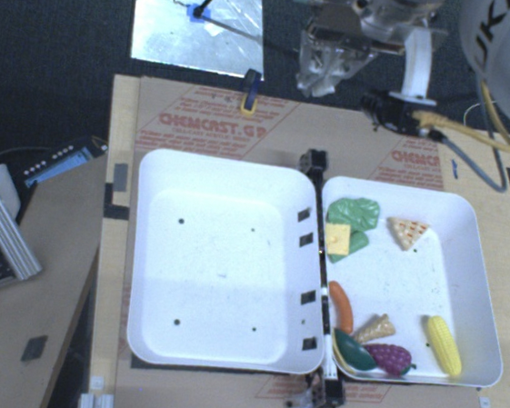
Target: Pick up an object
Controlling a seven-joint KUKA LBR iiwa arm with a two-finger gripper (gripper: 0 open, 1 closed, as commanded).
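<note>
- Several plastic toy foods, among them a yellow corn cob point(444, 345), lie in the right white bin point(484, 261).
- The tool point(323, 65) hangs above the surface's far edge, well apart; its grip state is unclear.

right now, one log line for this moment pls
phase: pre-grasp | gripper: raised behind the bins, nothing held | right bin: corn, carrot, grapes, lettuce lying loose
</note>
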